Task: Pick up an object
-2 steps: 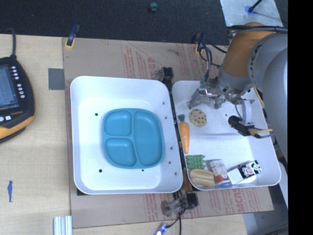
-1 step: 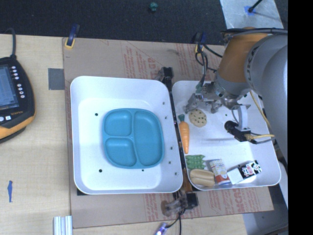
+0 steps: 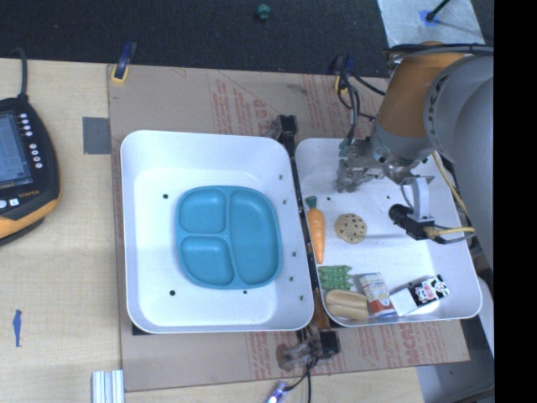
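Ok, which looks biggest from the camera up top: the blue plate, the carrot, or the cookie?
Largest to smallest, as they look:
1. Blue plate, by far
2. Carrot, long but thin
3. Cookie, small and round

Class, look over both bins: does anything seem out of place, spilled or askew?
Nothing is spilled or damaged. The blue divided plate lies flat in the left bin. The carrot lies against the right bin's left wall, with the other items crowded near the front edge.
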Controlling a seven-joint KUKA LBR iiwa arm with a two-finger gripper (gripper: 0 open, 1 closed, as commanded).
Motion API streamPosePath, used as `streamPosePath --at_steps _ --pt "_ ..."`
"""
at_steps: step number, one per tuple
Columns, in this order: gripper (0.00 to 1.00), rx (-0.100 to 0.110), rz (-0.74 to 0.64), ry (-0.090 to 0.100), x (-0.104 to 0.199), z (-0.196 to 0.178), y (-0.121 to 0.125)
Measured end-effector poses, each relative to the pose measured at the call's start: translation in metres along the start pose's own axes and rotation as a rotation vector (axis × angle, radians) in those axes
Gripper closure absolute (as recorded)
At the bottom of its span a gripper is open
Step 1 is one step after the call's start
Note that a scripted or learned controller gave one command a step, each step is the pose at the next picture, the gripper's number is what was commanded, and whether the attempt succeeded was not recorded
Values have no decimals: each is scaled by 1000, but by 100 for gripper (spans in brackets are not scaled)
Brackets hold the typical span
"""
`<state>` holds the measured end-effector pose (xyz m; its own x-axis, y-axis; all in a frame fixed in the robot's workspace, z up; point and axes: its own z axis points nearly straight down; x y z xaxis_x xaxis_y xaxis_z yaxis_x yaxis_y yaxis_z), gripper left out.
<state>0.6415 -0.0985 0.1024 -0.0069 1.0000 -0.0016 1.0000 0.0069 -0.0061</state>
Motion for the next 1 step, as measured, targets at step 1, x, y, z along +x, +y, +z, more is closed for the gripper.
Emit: streamPosePath --at_steps 1 --pt "0 0 0 0 0 0 0"
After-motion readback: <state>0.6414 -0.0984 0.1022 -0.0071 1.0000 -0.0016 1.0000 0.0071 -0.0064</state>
